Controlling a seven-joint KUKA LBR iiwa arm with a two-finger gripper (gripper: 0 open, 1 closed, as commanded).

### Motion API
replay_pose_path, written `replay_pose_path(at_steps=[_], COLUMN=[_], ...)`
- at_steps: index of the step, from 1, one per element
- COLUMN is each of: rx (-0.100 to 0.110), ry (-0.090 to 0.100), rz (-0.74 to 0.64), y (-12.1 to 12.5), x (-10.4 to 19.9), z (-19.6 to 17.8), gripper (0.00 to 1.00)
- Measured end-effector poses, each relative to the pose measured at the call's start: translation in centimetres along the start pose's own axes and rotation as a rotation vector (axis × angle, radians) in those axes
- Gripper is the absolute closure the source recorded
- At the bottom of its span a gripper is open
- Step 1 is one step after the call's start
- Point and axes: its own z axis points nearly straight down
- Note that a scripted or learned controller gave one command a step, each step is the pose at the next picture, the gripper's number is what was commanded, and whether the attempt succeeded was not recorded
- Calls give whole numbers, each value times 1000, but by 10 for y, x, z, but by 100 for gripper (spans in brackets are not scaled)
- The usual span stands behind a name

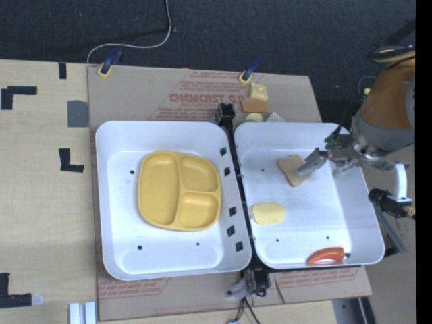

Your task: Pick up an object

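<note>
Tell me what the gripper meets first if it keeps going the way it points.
Probably the tan block: the gripper points left at it and looks at or nearly touching it, though height is unclear from above.

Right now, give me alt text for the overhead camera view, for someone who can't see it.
A robot arm reaches from the right, its claw at a tan block in the right bin, which also has a yellow piece and an orange piece. The left bin holds a yellow divided plate.
</note>
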Motion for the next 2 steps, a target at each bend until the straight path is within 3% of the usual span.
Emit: replay_pose_path(at_steps=[1, 2], rx=[-10, -7], ry=[-7, 0], rz=[-3, -5], y=[56, 109], x=[30, 75], z=[104, 77], gripper=[0, 0])
